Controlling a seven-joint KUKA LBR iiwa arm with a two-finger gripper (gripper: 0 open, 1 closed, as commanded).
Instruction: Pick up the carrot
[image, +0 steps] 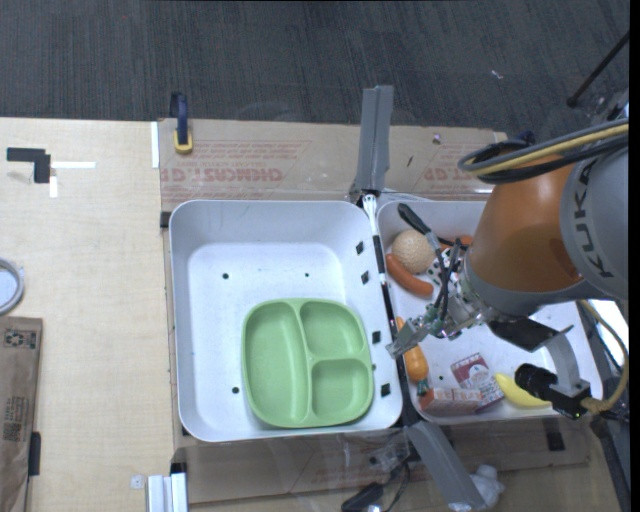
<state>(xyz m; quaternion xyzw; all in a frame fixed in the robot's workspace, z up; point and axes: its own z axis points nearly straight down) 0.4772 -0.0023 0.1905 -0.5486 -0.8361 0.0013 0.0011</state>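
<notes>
The carrot (415, 363) is a short orange piece lying against the left wall of the right bin (560, 330), near its front. My gripper (408, 343) reaches down from the grey and orange arm, and its tip sits right over the carrot's upper end, touching or almost touching it. The gripper's body hides part of the carrot. A longer orange-red sausage-like piece (410, 278) lies further back in the same bin.
The right bin also holds a beige ball (408, 246), a black utensil (417, 221), a yellow banana (515, 389) and a wrapped packet (468, 373). In the left bin (200, 300) sits a green divided plate (308, 362).
</notes>
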